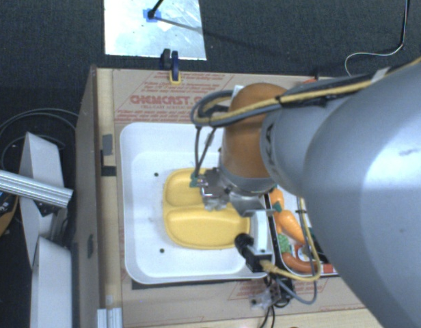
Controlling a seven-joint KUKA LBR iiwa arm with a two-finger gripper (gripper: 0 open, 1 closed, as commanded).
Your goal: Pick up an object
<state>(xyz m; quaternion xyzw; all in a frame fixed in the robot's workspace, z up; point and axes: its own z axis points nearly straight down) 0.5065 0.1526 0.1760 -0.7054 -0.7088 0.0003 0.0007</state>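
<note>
Two yellow rounded objects lie in the left white bin [145, 183]: a smaller one [180, 186] further back and a larger one [200, 227] toward the front. My gripper [214, 195] hangs low over the spot where they meet, under the orange wrist band [248, 135]. The wrist and cables hide its fingertips. An orange carrot-shaped item [290, 223] lies in the right bin, mostly hidden by the arm.
The grey arm [354, 190] covers nearly all of the right bin. Cables [279, 282] hang at the front edge between the bins. The bins rest on a cardboard sheet [163, 94]. A metal rail [33, 186] and white boxes stand left of the bench.
</note>
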